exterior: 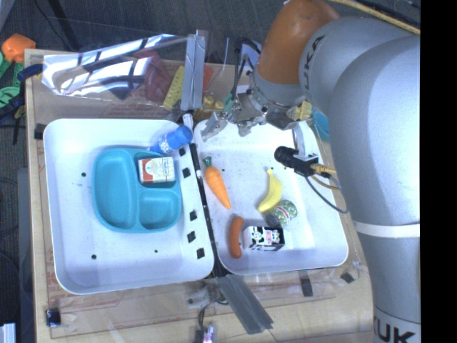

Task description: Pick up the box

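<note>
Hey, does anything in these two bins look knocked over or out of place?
One thing: the blue-capped bottle lies tipped across the rim of the blue tray in the left bin, beside the box. Nothing spilled.

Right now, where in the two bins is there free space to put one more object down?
Left bin: bare floor below and left of the blue tray. Right bin: open middle between carrot and banana. Crowded near the front, around sausage, cow-print box and can.

I had a single fixed camera above the bench, looking down at a slant. It took in both shallow white plastic bins (64,213), and the big grey arm (371,120) loomed close at right.
</note>
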Controlling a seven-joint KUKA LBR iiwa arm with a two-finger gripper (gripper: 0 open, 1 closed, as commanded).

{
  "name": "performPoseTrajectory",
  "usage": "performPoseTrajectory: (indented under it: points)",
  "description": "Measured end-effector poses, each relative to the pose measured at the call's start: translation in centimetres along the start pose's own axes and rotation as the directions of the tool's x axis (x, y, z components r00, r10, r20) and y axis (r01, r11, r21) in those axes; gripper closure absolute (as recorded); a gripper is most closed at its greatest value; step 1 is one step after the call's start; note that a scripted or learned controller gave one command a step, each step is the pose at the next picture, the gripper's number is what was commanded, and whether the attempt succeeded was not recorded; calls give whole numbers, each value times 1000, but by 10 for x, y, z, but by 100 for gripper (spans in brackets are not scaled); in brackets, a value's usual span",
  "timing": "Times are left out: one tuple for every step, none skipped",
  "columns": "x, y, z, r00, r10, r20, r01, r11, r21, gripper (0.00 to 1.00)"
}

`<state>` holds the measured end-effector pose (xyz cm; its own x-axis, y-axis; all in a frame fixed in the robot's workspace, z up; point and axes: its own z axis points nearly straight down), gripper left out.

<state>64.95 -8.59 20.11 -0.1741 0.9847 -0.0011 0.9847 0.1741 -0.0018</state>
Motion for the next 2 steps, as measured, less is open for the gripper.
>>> performPoseTrajectory:
  points:
    - [-125,-15,17,989,-146,0,146,989,-1,0]
    - [-113,-69,110,997,72,-2,-72,997,1,0]
